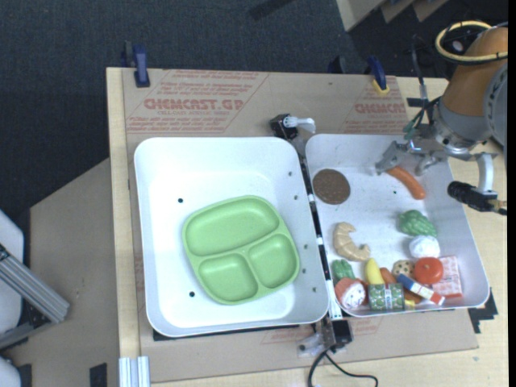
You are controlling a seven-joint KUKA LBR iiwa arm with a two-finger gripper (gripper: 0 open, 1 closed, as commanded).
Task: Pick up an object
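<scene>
My gripper (409, 161) hangs over the back of the right bin (367, 156), its two grey fingers spread apart and open. An orange carrot-like piece (410, 183) lies slanted on the bin floor, with its upper end just below and between the fingertips. I cannot tell whether the fingers touch it. Further forward in the same bin lie a brown round disc (331, 186), a tan croissant (349, 241), a green leafy piece (416, 222), a white ball (422, 247) and a red tomato (428, 269).
Several small toys crowd the right bin's front edge, among them a yellow piece (373, 272) and a green can (388, 297). The left bin (161, 184) holds a green divided plate (240, 248). A black-and-white clip (290, 124) sits behind the bins.
</scene>
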